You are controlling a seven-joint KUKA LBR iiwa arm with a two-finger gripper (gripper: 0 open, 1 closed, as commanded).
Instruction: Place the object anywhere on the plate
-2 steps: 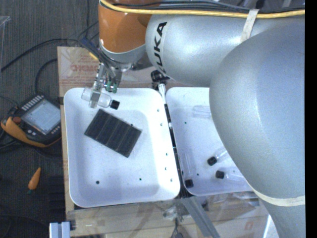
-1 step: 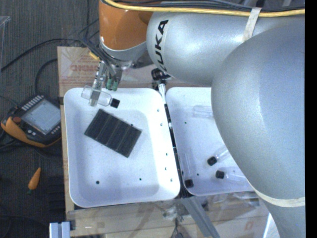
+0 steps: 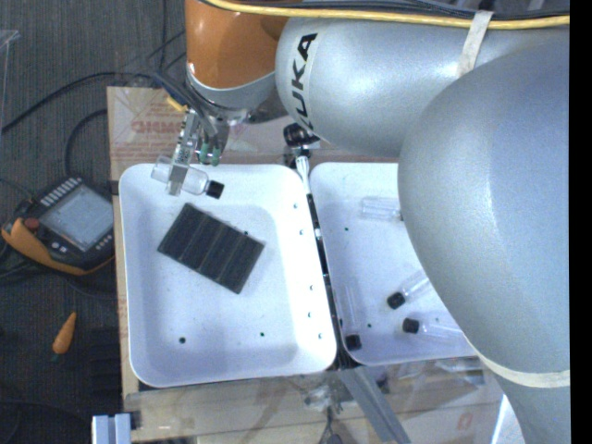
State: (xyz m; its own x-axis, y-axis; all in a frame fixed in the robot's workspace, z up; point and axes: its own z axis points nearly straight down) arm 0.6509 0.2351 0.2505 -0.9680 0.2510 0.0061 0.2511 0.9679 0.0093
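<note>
A black ribbed plate (image 3: pixel 211 247) lies flat in the left bin (image 3: pixel 148 340), tilted relative to the bin's sides. My gripper (image 3: pixel 185 174) hangs over the bin's far left corner, just beyond the plate's far edge. A clear vial (image 3: pixel 198 182) with a black cap (image 3: pixel 215 190) lies crosswise between the fingers, cap pointing right. The gripper is shut on the vial. I cannot tell how high the vial is above the bin floor.
The right bin (image 3: pixel 356 248) holds several clear vials with black caps, such as one (image 3: pixel 403 296) near its middle and another (image 3: pixel 418 326) nearer the front. The large grey arm covers the right side. A handheld controller (image 3: pixel 69 222) lies left of the bench.
</note>
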